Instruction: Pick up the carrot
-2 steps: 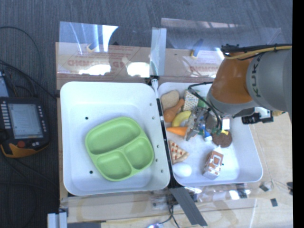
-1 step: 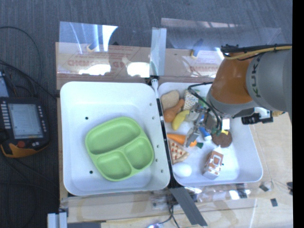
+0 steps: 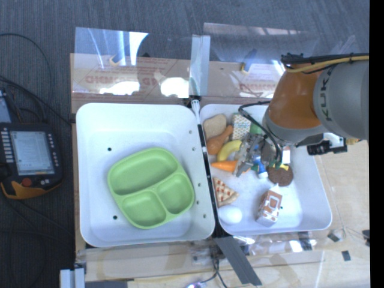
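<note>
The carrot [image 3: 224, 166] is a small orange piece lying on its side near the left wall of the right bin [image 3: 312, 218], just below a yellow banana [image 3: 229, 150]. My gripper [image 3: 244, 163] hangs low over the bin, directly to the right of the carrot and close to its tip. The grey arm with its orange band [image 3: 294, 104] comes in from the right and hides part of the bin's back. I cannot see the carrot between the gripper's parts.
Around the carrot lie a bread roll [image 3: 215, 125], an orange-brown piece [image 3: 218, 141], a cracker [image 3: 241, 123], a dark cookie [image 3: 280, 175], a pizza slice [image 3: 224, 191], a white egg [image 3: 230, 215] and a small carton [image 3: 270, 206]. The left bin [image 3: 96, 131] holds a green divided plate [image 3: 151, 186].
</note>
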Action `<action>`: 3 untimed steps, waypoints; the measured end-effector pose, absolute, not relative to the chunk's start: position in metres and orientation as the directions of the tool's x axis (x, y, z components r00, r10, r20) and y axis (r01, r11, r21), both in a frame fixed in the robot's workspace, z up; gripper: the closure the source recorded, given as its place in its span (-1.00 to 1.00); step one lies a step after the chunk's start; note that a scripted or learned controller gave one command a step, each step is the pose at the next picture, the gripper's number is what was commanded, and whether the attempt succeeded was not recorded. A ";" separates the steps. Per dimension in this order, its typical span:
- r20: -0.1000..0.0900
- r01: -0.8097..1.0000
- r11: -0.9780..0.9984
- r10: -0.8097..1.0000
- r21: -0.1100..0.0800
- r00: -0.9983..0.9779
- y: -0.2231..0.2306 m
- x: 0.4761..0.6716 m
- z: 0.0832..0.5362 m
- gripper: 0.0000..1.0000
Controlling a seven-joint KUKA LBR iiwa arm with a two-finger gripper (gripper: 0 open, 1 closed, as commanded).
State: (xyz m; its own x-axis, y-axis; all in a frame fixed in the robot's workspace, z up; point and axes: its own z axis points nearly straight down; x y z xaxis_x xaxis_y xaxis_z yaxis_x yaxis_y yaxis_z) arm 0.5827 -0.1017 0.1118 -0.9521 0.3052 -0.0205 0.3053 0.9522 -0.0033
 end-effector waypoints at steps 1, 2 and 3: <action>-0.020 0.305 0.952 0.305 -0.004 -0.952 -0.101 0.582 0.111 -1.00; -0.020 0.299 0.954 0.299 0.001 -0.954 -0.098 0.556 0.091 -1.00; -0.014 -0.062 0.998 -0.062 -0.005 -0.998 -0.096 0.603 0.091 -1.00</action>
